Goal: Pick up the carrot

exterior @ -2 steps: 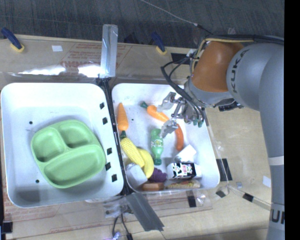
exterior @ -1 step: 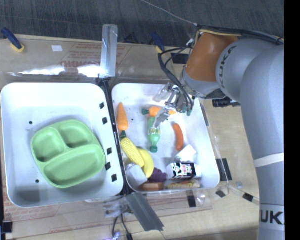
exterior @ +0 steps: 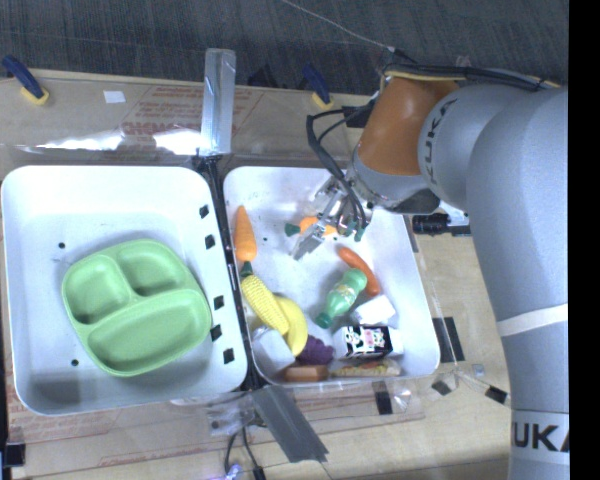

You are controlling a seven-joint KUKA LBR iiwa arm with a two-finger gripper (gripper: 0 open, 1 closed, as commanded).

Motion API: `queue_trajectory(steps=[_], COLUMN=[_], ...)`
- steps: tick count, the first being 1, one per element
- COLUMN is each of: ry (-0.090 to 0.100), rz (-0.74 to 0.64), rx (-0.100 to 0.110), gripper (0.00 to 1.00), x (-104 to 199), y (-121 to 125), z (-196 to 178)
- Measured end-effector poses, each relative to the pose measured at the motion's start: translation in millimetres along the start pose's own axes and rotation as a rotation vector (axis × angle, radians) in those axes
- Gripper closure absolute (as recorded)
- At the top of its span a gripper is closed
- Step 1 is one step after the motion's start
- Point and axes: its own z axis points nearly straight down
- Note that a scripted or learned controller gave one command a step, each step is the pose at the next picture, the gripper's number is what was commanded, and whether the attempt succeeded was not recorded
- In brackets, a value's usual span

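An orange carrot (exterior: 244, 232) with a green end lies along the left wall of the right bin (exterior: 410, 268), pointing up and down. My gripper (exterior: 322, 226) is low over the upper middle of that bin, about a hand's width right of this carrot. A small orange piece with a green tip (exterior: 298, 228) sits right at the gripper's tip; whether it is gripped or just lying beneath is unclear. Another orange-red, carrot-like item (exterior: 358, 262) lies just below and right of the gripper.
The right bin also holds a green bottle (exterior: 340, 298), a corn cob (exterior: 262, 302), a banana (exterior: 292, 320), a purple item (exterior: 320, 350), a black-and-white carton (exterior: 366, 340) and a white item (exterior: 376, 311). A green divided plate (exterior: 135, 308) sits in the left bin (exterior: 40, 198).
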Motion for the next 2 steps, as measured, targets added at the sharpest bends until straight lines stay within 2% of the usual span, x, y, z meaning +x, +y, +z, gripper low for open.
queue_trajectory(steps=[1, 2], ry=[-0.002, 0.000], rz=[-0.008, -0.018], rx=[0.000, -0.002], gripper=[1.00, 1.00], x=[-1, 56], y=[2, 53], z=[-11, -61])
